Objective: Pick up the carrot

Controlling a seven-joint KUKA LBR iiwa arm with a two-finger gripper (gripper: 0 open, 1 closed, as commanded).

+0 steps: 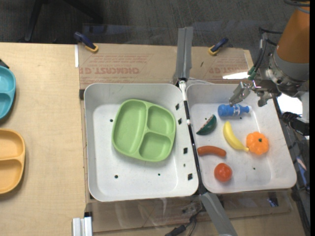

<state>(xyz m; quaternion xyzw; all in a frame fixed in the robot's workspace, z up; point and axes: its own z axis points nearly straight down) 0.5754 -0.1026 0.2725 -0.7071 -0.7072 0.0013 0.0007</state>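
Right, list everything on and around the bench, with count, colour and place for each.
Bins: two, white, side by side mid-bench.
Divided plate: one, green, in the left bin.
Blue bottle-like toy: one, blue, back of the right bin.
Melon slice: one, dark green, right bin's left side.
Banana: one, yellow, right bin's middle.
Pumpkin: one, orange, right of the banana.
Carrot: one, orange-red, lying below the melon slice.
Tomato: one, red, front of the right bin.
Trays: one teal, one orange, at the bench's left edge.
Clamps: two, blue and orange, back edge.
Gripper: one, grey, above the blue toy.
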